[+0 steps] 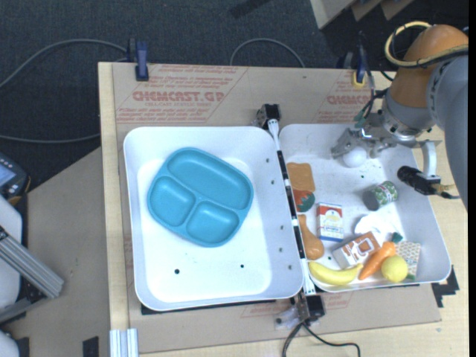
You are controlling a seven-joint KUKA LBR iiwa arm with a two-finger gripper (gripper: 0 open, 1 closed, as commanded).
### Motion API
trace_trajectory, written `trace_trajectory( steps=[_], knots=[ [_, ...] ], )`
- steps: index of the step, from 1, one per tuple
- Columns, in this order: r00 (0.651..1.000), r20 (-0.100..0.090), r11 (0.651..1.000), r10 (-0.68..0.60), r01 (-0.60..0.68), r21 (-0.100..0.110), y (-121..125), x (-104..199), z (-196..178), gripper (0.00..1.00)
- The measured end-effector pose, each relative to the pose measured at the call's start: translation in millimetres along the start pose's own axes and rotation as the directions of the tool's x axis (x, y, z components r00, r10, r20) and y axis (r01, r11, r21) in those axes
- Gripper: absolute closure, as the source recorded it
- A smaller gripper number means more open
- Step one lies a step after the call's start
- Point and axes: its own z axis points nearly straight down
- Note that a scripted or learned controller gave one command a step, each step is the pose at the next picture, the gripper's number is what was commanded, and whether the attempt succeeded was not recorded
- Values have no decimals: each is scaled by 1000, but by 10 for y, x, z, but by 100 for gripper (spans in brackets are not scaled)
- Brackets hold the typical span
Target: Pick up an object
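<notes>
From above, the gripper [355,149] hangs over the far end of the right bin [435,233] — its grip cannot be told. The toy food — banana [332,274], carrot [378,259], lemon [395,269] — crowds that bin's near end. A blue tray [199,195] lies in the left bin [141,266].

A single fixed camera looks down from above on the bench [223,88] at a slant, set well back, so that both white bins fall wholly inside the frame with dark carpet beyond the bench's far edge. Taking the left bin [141,222] as landmark, the right bin [435,236] lies just beside it toward the frame's right, and the arm [420,73] enters past that bin's far right corner. The bench's near edge runs along the bottom.
</notes>
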Motion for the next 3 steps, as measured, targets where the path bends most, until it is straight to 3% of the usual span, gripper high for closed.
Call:
trace_trajectory(
  steps=[1,2,3],
  knots=[
    [1000,-2,1000,9,-9,14,-562,-220,6,0],
    [1000,-3,1000,8,-8,13,-935,-181,2,0],
    [1000,-2,1000,0,0,5,-588,394,4,0]
  ],
)
